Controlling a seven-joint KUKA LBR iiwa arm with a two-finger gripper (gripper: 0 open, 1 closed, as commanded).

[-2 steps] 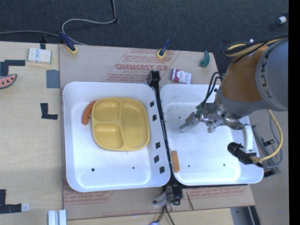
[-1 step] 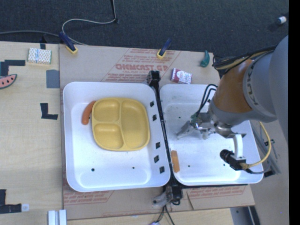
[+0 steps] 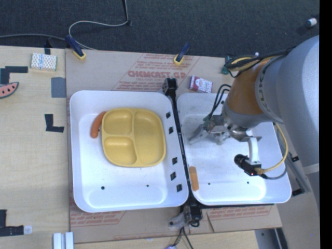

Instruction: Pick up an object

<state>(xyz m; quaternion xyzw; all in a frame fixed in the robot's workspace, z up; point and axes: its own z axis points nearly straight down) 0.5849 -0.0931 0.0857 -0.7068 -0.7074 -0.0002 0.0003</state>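
Trouble looms because the tool (image 3: 199, 134), fingers apart and empty, hangs over bare floor of the right bin (image 3: 270, 193) while the nearest object, a small orange piece (image 3: 193, 178), lies nearer the camera against the bin's wall, where a finger could jam.

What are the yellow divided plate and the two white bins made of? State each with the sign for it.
Yellow divided plate: looks like moulded plastic with a matte, even colour, soft rounded compartment ridges and no glaze glare. Left white bin and right white bin: probably thin formed plastic, smooth and slightly glossy, with rounded corners and rolled rims; painted metal cannot be ruled out.
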